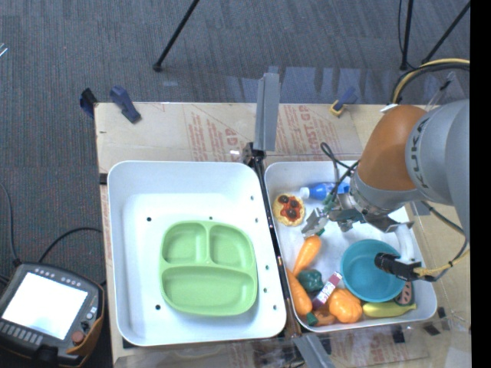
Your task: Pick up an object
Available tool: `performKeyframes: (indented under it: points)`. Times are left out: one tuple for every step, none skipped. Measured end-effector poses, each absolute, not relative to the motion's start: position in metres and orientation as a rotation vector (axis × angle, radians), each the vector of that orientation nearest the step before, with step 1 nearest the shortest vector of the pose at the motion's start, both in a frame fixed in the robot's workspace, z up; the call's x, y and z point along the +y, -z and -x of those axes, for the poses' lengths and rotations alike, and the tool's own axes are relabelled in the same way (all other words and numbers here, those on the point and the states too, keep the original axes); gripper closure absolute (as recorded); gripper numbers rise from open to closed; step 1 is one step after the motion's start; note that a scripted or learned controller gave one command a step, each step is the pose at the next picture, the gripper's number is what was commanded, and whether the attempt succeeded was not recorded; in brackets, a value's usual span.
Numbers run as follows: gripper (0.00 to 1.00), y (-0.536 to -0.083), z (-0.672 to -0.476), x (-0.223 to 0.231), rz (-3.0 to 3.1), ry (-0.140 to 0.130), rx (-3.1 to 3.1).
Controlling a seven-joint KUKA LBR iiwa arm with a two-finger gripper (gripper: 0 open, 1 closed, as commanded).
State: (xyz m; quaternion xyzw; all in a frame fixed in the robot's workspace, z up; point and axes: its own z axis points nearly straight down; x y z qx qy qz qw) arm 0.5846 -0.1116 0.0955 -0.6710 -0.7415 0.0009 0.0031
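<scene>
Orange and tapered, the carrot [307,253] lies near the middle of the right bin [426,280], its thick end pointing up toward the gripper [325,221], which hangs just above that end. From this slanted view we cannot tell whether the gripper is spread or clenched, and we see nothing clearly held in it. Just left of the gripper, a small round toy pizza [290,210] rests near the bin's left wall, and a white-and-blue bottle [322,192] lies behind it. To the carrot's right sits a blue bowl [368,271]. Below the carrot we find a dark green broccoli piece [311,280], a second carrot [299,294] along the left wall, a red-and-white can [329,288], an orange pepper [344,306] and a yellow banana [387,310] at the front edge. The left bin [116,205] holds a green divided plate [208,268]. Both bins rest on the plywood table [192,133], and a handheld screen unit [46,307] lies on the floor at lower left.
</scene>
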Motion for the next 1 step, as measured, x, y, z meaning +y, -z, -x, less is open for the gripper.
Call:
performKeyframes:
  points:
    - [0.0,-0.086,-0.5702,-0.0893,2.072,-0.004,-2.355]
